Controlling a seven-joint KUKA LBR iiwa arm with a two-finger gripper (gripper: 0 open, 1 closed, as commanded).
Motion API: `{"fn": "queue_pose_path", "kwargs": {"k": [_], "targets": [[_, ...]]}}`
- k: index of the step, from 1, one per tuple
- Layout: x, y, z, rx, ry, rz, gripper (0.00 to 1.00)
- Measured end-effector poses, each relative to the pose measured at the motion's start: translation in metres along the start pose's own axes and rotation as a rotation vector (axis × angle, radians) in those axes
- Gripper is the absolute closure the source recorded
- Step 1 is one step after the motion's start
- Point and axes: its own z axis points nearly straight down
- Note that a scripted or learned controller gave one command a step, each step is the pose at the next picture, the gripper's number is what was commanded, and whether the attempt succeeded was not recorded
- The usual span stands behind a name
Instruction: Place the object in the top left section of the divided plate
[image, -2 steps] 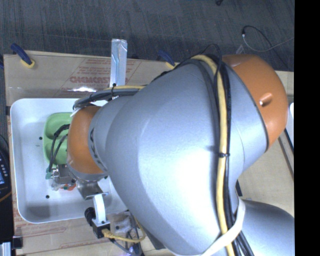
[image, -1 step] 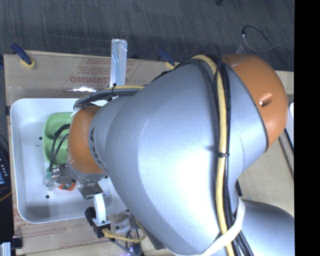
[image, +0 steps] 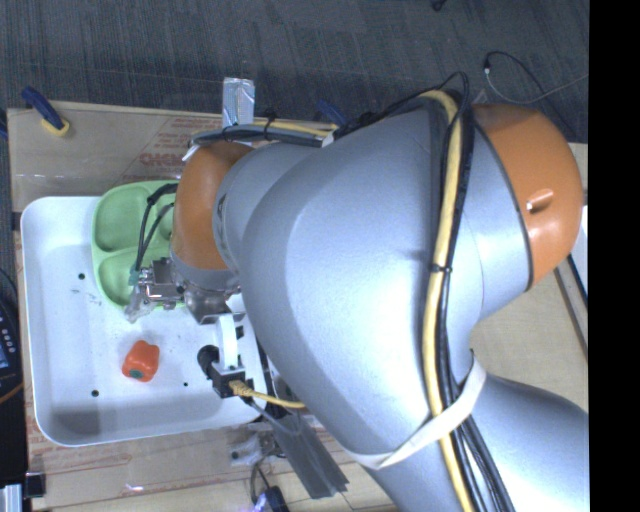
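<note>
Orange object: one, lying in left bin, long axis unclear; one green divided plate far; end effector state indeterminable.

Small orange pepper-shaped object, glossy, with a greenish tip: lies on its side on the bin floor, free of contact. Pale green divided plastic plate sits at 12 o'clock from it, well apart, right half hidden under the arm.

Brown tabletop is seen carrying a shallow white bin at left. A blue clamp is fixed at the tabletop's far left corner.
</note>
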Motion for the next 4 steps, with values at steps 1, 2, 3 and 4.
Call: {"fn": "queue_pose_path", "kwargs": {"k": [1,2,3,4], "targets": [[-0.092,-0.031,-0.097,-0.014,0.000,-0.086,0.00],[0.028,-0.083,-0.116,-0.011,0.000,0.011,0.00],[0.061,-0.081,0.005,-0.011,-0.002,-0.172,0.00],[-0.019,0.021,0.004,-0.008,-0.004,-0.338,0.00]]}}
